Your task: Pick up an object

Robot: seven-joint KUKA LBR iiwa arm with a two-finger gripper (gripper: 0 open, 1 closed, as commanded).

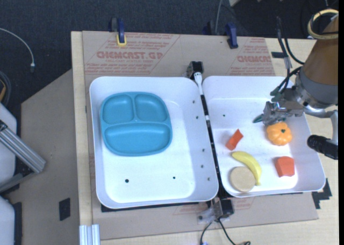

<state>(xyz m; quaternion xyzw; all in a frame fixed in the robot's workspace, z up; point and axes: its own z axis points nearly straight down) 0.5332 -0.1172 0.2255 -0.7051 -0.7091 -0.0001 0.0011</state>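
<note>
Just beneath claw (277, 114): round orange pumpkin (279, 134), green-stemmed.

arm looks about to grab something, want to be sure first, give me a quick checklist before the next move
1. Gripper over the right bin: ok.
2. Target close by: ok, the small pumpkin sits just below the gripper.
3. Anything already held: cannot tell, the fingers are too small and blurred to read.
4. Room around the pumpkin: ok, the red block, banana and orange wedge lie apart from it.
5. Banana free to lift: not ok, it touches the tan disc.
6. Blue plate out of the way: ok, in the left bin.
</note>
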